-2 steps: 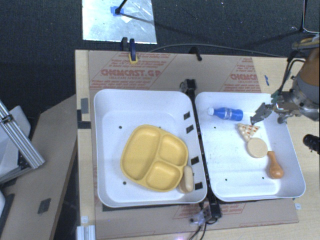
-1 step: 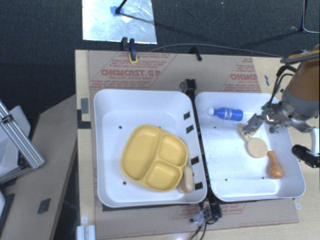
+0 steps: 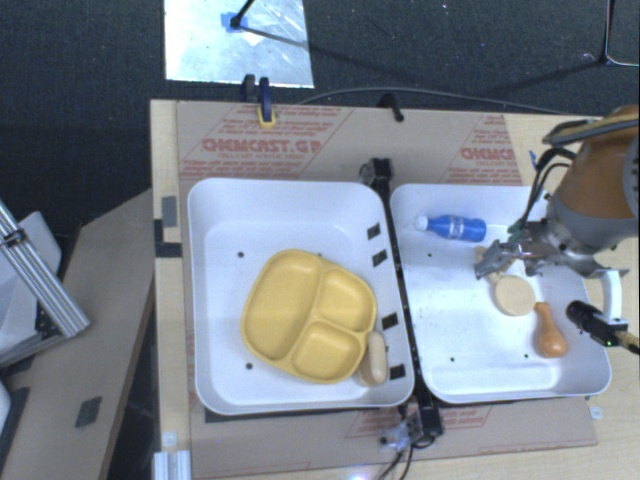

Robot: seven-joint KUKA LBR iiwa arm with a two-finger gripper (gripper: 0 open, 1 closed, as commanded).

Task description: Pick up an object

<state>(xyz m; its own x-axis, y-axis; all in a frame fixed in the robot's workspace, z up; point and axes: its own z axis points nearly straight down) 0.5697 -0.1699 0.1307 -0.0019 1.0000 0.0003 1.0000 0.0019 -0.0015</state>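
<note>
Over the right bin (image 3: 440, 383), your gripper (image 3: 497, 261) is hovering just above a round tan disc (image 3: 514, 295); nothing is sitting between its parts, and whether it is parted or closed, you cannot tell. The pick is looking not yet made. A blue bottle (image 3: 452, 228) and an orange wooden piece (image 3: 548, 332) are lying nearby. The left bin (image 3: 215, 268) is holding a yellow divided tray (image 3: 305, 313) and a beige piece (image 3: 374, 358).

- We see a robotics lab: a board-topped bench (image 3: 330, 128) with two white bins (image 3: 215, 268)
- Cables (image 3: 420, 93), dark carpet (image 3: 80, 78), an aluminium rail (image 3: 40, 278)
</note>
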